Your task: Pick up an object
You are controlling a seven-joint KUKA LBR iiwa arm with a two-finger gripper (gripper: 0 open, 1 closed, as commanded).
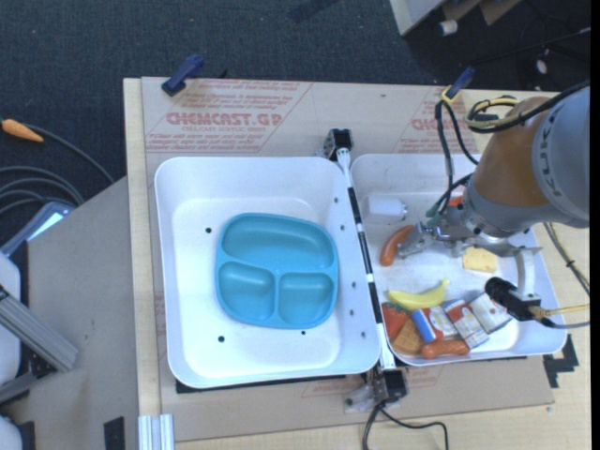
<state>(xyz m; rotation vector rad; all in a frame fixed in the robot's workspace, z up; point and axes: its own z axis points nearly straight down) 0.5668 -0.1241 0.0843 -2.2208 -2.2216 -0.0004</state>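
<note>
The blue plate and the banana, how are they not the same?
The blue plate lies alone in the left bin; the banana lies among other toys in the right bin. The plate is blue, wide and split into three sections; the banana is yellow, much smaller and curved. Both lie flat in a white bin, and the claw touches neither.

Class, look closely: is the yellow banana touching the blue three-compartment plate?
Apart. The camera view shows the yellow banana in the right white bin, the blue three-compartment plate in the left white bin, the bins' walls between them.
</note>
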